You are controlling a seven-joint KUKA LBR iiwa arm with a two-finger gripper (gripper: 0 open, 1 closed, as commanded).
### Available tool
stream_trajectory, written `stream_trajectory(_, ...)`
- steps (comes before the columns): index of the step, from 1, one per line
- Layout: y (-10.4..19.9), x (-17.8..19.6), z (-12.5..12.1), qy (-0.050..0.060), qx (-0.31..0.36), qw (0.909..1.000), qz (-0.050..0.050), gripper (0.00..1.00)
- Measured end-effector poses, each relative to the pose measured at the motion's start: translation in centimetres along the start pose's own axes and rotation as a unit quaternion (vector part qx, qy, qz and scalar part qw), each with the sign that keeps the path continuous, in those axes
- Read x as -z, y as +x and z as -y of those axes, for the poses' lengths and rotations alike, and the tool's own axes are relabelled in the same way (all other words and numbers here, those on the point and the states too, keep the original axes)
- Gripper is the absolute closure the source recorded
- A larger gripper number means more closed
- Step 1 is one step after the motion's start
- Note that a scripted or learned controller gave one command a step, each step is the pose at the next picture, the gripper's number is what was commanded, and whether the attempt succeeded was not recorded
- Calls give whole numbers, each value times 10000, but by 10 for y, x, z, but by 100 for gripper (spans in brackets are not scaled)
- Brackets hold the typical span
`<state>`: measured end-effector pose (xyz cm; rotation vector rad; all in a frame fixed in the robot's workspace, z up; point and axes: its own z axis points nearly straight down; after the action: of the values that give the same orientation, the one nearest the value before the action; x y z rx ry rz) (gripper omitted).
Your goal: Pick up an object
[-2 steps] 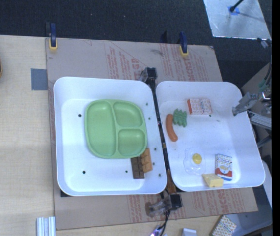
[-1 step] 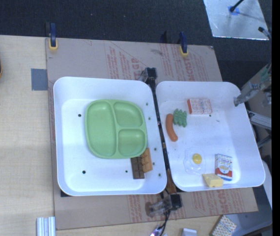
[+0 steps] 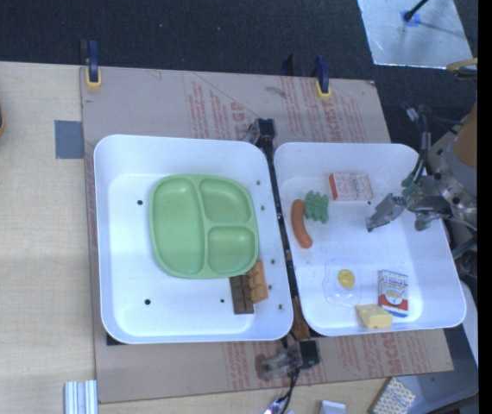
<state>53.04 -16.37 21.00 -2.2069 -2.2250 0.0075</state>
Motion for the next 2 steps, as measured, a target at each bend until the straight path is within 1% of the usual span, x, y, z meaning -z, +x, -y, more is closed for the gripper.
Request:
stream_trajectory(1, 72, -26, -108, -62, 34, 10000, 13, 0)
stream_trajectory(2, 50, -117, -129, -47, -6, 10000, 27, 0)
